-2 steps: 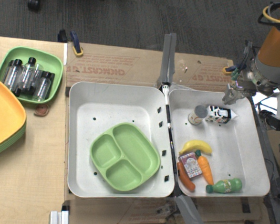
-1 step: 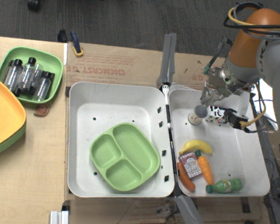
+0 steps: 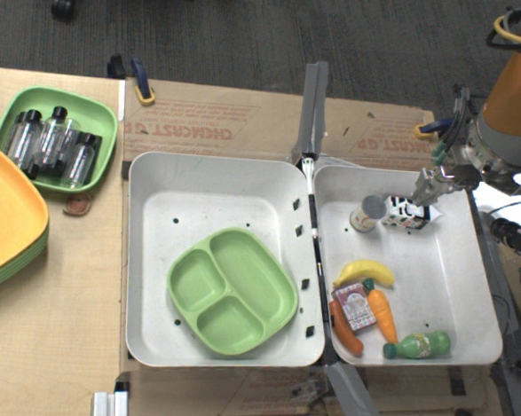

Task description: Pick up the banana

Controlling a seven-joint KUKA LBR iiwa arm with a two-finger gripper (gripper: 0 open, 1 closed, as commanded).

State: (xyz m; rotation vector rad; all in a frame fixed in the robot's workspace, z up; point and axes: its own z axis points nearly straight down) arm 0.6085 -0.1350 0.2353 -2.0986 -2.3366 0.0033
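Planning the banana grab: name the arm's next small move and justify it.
Probably shift the gripper toward the near side of the right bin, over the banana. It now hangs by the black-and-white toy at the far side, apart from the banana, which lies beside the carrot.

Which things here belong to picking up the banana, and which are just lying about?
For the job: banana; gripper; right bin.

Lying about: carrot; green bottle; small box; toy cow; green tray; yellow plates; dish of vials.
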